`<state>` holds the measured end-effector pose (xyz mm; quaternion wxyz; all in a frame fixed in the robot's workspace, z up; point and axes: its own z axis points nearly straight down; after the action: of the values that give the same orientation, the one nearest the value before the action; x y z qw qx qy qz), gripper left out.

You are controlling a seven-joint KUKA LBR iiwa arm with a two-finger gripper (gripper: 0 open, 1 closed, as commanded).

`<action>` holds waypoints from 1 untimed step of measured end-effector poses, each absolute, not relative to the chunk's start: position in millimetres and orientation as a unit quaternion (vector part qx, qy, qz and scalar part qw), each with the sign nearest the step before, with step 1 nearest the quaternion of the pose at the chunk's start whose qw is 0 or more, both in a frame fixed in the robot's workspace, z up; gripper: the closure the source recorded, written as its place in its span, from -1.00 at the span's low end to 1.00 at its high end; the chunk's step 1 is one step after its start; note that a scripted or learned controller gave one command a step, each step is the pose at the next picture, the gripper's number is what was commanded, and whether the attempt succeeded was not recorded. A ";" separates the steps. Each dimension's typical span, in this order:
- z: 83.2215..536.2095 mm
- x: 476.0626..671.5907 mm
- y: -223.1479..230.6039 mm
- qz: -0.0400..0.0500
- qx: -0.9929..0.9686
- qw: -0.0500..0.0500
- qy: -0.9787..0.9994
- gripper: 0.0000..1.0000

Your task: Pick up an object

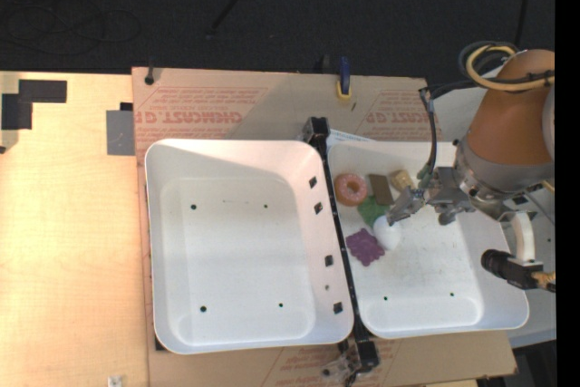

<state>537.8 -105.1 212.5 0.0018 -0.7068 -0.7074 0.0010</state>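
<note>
Objects cluster at the right bin's [453, 304] upper left: pink ring [351, 188], brown block [380, 189], tan piece [401, 180], green lump [371, 211], white lump [388, 236], purple scrap [365, 246] (all crowded, several touching). Claw [405, 207] low just beside them; whether apart or together, cannot tell. Left bin [236, 322] alongside. Cardboard [227, 109] covers table [63, 240].

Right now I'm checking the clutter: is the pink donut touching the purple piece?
Apart. The camera view shows bare white bin floor between the pink donut and the purple piece, which lies nearer the camera.
</note>
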 end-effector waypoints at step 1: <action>221.9 537.6 -105.7 0.002 -0.707 0.003 -0.707 1.00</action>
<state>537.6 -105.7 221.9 0.0031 -0.7072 -0.7070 0.0015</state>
